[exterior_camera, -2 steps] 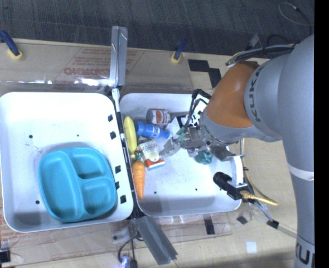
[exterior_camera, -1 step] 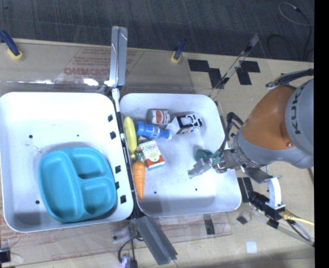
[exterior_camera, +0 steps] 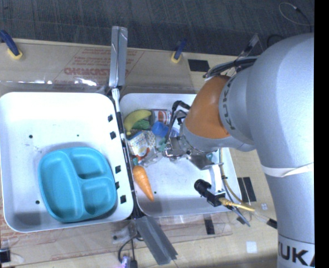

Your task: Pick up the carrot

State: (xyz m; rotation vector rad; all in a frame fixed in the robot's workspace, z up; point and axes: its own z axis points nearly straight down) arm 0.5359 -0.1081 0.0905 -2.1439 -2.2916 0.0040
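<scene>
The small orange tapered carrot [exterior_camera: 143, 182], seen at the right bin's [exterior_camera: 175, 208] 8 o'clock edge, is judged light, rigid, slick, best pinched mid-body; the gripper's [exterior_camera: 173, 149] state cannot be told.

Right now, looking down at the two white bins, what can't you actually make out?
- The gripper: the grey arm's orange-banded wrist covers it, so its finger state is hidden.
- The pile of small items at the right bin's far end: partly under the arm, too jumbled to identify beyond a yellow piece.
- The orange carrot: fully visible against the bin's left wall.
</scene>
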